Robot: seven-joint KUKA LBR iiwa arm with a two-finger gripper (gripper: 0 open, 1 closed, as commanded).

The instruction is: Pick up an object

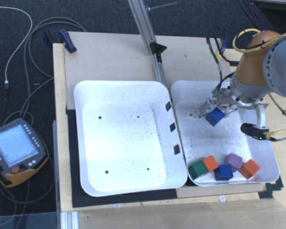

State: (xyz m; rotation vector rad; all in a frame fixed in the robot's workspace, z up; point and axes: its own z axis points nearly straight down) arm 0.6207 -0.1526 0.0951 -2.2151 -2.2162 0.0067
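My gripper (216,109) hangs over the upper middle of the right bin (193,92), reaching in from the right. A blue cube (214,117) sits tilted between its fingers, lifted off the bin floor. Along the bin's front edge lie several more blocks: a green cube (198,168), an orange cube (210,162), a dark blue cube (223,171), a purple cube (235,160) and another orange cube (250,168).
The left bin (121,135) stands beside the right one, separated by a rim with black clips (172,127). A metal post (144,23) rises slantwise behind the bins. A teach pendant (14,149) lies on the floor at the left.
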